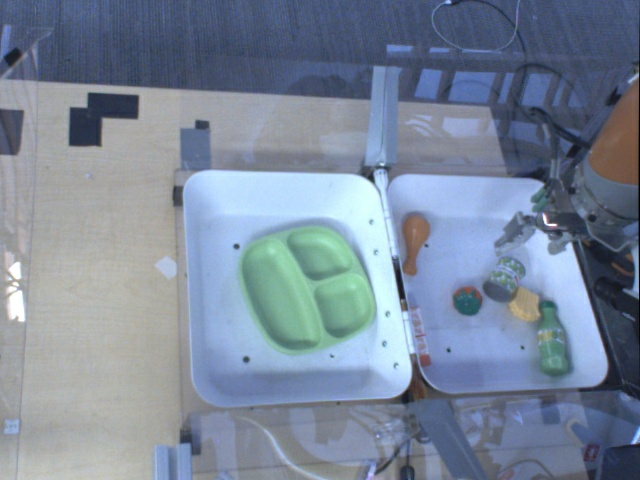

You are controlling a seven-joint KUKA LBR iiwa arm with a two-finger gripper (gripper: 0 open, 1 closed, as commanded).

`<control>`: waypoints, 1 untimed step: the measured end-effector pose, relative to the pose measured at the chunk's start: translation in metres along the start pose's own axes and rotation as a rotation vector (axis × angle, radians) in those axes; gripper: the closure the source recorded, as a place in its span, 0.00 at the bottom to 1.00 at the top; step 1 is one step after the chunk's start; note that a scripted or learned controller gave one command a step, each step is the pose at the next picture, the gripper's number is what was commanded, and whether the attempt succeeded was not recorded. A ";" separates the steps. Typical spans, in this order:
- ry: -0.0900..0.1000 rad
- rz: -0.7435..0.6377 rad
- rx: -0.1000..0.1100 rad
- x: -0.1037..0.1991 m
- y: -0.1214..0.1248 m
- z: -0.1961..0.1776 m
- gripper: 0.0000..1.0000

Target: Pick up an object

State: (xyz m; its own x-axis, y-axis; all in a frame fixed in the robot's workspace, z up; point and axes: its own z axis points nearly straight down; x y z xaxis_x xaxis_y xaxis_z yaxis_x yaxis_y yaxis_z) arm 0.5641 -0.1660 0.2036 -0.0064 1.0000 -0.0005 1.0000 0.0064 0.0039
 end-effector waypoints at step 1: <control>-0.003 0.002 -0.009 -0.016 -0.004 0.114 0.00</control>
State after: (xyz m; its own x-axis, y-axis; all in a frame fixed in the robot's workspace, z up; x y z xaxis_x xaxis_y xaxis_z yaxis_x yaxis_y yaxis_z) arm 0.5603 -0.1822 0.0896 -0.0041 1.0000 -0.0033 0.9999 0.0041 0.0134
